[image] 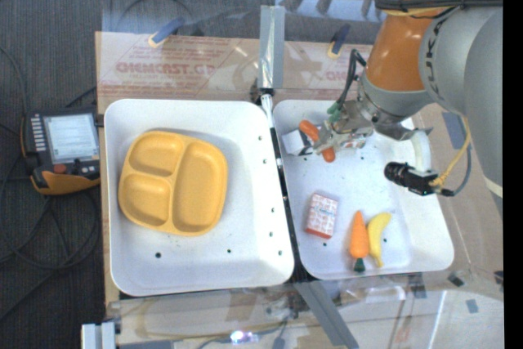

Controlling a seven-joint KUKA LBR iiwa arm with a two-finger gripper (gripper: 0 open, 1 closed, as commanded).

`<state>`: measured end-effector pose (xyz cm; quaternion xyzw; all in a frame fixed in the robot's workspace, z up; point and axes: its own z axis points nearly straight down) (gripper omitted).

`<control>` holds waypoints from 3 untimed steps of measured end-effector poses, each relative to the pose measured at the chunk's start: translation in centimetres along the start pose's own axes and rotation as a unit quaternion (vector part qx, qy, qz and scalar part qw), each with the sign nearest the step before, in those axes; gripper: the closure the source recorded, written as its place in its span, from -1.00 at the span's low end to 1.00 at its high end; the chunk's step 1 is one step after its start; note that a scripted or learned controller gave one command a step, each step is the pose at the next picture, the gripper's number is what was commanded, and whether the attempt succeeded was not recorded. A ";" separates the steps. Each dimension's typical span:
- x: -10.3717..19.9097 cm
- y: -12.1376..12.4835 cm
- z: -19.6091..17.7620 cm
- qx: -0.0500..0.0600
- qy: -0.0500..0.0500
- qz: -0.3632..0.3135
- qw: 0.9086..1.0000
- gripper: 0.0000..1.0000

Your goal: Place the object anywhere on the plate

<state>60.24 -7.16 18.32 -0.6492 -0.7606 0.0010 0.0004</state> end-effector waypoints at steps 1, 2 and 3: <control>7.7 -0.7 0.1 0.001 0.000 -0.011 1.000 1.00; 13.8 1.2 0.1 0.001 0.000 -0.040 0.999 1.00; 19.6 3.0 7.1 -0.010 0.000 -0.244 0.970 1.00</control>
